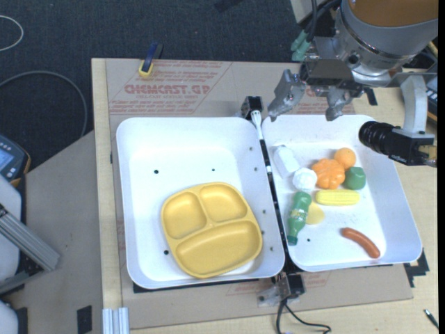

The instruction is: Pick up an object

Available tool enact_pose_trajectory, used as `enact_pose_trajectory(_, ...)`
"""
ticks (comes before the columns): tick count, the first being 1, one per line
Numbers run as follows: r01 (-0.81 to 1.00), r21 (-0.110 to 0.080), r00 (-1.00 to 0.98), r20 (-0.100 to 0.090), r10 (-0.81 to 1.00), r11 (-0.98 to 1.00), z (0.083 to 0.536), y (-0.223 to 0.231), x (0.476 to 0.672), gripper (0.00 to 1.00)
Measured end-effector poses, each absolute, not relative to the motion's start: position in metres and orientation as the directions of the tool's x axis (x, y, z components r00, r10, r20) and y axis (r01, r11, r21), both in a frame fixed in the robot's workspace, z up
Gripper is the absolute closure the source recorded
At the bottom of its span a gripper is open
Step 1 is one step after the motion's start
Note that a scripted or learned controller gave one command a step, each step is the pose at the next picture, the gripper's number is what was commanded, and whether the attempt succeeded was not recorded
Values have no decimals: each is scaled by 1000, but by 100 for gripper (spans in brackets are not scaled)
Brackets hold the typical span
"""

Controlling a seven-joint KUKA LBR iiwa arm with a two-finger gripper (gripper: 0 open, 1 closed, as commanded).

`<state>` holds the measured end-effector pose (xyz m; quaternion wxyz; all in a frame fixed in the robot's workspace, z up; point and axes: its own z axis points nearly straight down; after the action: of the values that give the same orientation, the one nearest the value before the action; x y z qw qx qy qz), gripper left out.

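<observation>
Your pincer hangs wide open with nothing between its fingers, over the far edge of the right bin. Below it lie the toys: white bottle, orange pumpkin, corn, green bottle, sausage.

arm cut off by top edge | green bottle partly hides yellow piece
</observation>
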<state>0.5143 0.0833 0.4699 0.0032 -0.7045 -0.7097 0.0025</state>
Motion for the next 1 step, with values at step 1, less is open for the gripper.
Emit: enact_pose_trajectory(1,1000,9,-10,5,1000,10,540,145,477,0)
